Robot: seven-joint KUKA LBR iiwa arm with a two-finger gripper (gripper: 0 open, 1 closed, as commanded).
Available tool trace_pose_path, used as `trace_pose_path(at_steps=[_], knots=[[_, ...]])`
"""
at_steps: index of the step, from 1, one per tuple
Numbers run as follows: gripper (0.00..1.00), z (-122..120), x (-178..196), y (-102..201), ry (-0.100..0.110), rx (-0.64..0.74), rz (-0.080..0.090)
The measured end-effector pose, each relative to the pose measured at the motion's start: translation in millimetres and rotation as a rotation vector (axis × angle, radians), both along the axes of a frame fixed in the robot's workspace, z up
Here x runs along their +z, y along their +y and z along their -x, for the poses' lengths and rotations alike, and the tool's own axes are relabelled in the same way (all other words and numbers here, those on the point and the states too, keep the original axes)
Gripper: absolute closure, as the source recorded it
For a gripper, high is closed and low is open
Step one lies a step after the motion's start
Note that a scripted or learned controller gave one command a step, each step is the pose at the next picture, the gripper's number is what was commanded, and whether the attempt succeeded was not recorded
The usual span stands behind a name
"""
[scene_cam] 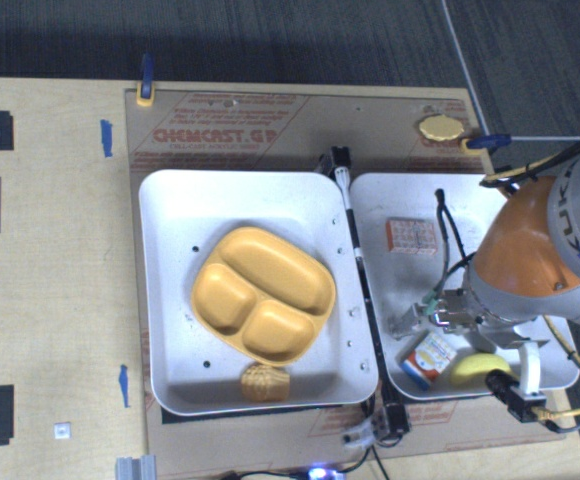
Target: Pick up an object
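Underneath, a pale wooden bench (50, 298) meets dark carpet (270, 18). Left bin (170, 208): a yellow divided tray (262, 293) and a tan round object (266, 381). Right bin (390, 198): a small carton (428, 358) beside a banana (478, 368), a printed packet (412, 234), and the gripper (440, 313) just above the carton; I cannot tell its state.

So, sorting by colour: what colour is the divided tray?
Yellow-orange, seen in the camera view: divided tray.

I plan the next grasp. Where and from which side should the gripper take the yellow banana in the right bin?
Probably grip the banana across its narrow middle, coming from above. It lies flat near the right bin's front wall, a small carton close on its left.
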State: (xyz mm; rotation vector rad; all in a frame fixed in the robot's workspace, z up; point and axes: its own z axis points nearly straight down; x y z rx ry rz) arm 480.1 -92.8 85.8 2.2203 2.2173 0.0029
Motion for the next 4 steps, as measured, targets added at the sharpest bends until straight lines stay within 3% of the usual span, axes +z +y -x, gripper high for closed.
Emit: trace_pose_path(at_steps=[4], knots=[[0.0,-0.1,0.0,0.3,0.0,0.0,0.0]])
